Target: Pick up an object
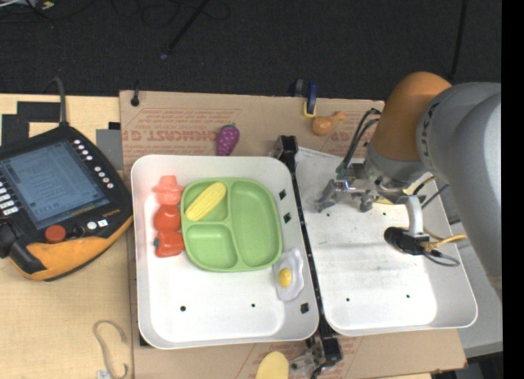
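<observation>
In the left bin [213,316] lies a green divided plate [246,234] with a yellow corn cob [204,200] in its upper-left compartment. A red and orange toy figure [167,216] lies along the plate's left side. A toy fried egg [286,276] rests by the bin's right wall. My gripper [350,195] hangs low over the upper left part of the right bin [393,295], apart from all these objects. Nothing is visibly held in it.
Outside the bins, a purple grape bunch [228,138] and an orange toy [326,123] lie on the cardboard behind them. A yellow lemon [273,364] sits at the front edge. A teach pendant [57,197] rests at the left. A black cable end [407,241] hangs over the right bin.
</observation>
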Controlling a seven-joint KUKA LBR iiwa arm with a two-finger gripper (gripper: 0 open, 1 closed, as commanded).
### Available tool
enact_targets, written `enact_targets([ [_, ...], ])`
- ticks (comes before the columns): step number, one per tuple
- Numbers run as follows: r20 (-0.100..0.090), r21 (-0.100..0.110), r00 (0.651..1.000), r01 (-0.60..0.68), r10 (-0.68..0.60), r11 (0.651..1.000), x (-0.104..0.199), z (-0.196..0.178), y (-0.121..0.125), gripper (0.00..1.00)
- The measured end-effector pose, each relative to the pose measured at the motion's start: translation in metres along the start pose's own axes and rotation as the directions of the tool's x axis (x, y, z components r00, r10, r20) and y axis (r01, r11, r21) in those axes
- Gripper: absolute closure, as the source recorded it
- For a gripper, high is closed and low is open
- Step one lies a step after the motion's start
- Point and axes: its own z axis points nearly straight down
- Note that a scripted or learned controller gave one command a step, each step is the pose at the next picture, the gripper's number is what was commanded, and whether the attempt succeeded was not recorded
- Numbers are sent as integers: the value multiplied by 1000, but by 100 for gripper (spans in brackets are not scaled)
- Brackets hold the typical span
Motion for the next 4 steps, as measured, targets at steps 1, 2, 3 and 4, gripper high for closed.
enact_targets([
  [1, 0, -2, 1000, -2, 2, 1000, -1, -12, 1, 100],
  [2, 1, -9, 1000, -8, 8, 1000, -4, -75, 7, 100],
  [3, 2, -9, 1000, -7, 7, 1000, -6, -138, 3, 100],
  [4, 1, -5, 1000, -5, 5, 1000, -6, -142, 3, 100],
])
